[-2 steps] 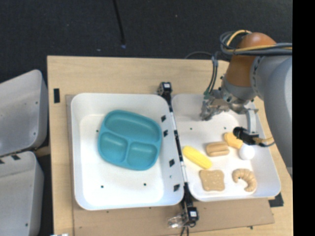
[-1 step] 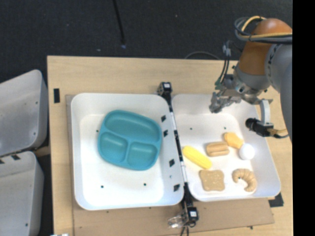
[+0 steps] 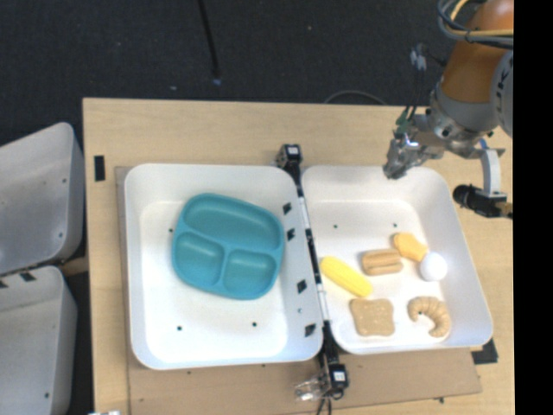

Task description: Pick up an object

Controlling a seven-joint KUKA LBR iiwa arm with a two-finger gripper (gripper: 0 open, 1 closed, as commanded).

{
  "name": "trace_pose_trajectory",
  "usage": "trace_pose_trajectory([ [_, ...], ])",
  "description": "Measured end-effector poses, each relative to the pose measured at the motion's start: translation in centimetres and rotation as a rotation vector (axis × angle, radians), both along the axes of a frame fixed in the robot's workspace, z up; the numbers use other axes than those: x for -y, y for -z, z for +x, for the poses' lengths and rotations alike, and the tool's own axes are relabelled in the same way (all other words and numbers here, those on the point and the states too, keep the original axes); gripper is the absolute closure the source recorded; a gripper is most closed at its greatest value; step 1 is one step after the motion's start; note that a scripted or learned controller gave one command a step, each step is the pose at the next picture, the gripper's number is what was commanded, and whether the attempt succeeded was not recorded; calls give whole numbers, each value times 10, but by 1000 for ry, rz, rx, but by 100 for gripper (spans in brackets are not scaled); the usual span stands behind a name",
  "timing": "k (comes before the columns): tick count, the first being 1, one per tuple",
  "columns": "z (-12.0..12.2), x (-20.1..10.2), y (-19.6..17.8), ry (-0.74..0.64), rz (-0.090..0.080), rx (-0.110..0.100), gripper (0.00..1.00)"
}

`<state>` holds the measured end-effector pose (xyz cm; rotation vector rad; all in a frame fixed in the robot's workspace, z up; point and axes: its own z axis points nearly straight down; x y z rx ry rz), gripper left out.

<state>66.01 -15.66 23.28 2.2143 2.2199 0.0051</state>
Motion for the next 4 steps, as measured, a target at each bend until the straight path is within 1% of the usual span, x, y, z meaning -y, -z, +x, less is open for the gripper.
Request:
trace_pose_trajectory([
  [1,-5,-1,-64,0,0,2,100],
  [2,-3,-45,-49,-2,1,-6,100],
  [3,7,-89,-44,-2,1,-6,100],
  [4,6,-151,-37,-4,3,-6,100],
])
